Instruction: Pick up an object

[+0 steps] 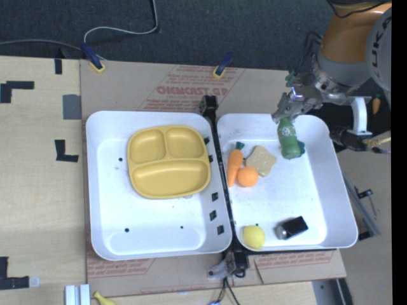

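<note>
Half done, we judge: our gripper (289, 121) hangs over the right bin (331, 189), jaws clamped on the green bottle (290, 141) (apparently lifted); carrying it clear remains.

Two shallow white bins sit side by side on a cardboard sheet (184, 88) printed with red lettering, which covers the bench (32, 189). The left bin (95, 170) holds a yellow divided plate (170, 161) lying flat toward its far side. In the right bin (340, 189), a carrot (234, 166) lies near the shared wall, an orange ball (247, 177) touches it, and a beige block (261, 161) lies just beside both. A lemon (254, 236) and a small black object (292, 227) rest near the front rim. Two blue-and-yellow clamps (94, 60) (222, 68) grip the cardboard's far edge. A thin cable (121, 30) curls over the dark floor beyond.
</note>
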Tool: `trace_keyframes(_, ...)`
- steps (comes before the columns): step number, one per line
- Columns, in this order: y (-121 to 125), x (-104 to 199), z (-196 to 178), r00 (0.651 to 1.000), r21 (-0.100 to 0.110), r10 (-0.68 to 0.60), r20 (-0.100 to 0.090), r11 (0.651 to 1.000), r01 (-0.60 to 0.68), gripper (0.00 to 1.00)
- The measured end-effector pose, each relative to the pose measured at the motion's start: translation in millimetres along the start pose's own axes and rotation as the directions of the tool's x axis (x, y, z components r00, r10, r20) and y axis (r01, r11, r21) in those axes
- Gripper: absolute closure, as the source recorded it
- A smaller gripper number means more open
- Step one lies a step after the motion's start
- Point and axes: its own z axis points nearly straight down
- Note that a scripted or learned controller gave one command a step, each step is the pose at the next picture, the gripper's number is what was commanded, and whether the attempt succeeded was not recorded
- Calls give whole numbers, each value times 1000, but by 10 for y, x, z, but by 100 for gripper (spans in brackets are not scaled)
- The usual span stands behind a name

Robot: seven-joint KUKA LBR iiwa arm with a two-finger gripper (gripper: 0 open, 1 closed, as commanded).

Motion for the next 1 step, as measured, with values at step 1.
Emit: trace_keyframes(1,414,-308,1767,1000,-1,1,1,1000,-1,0)
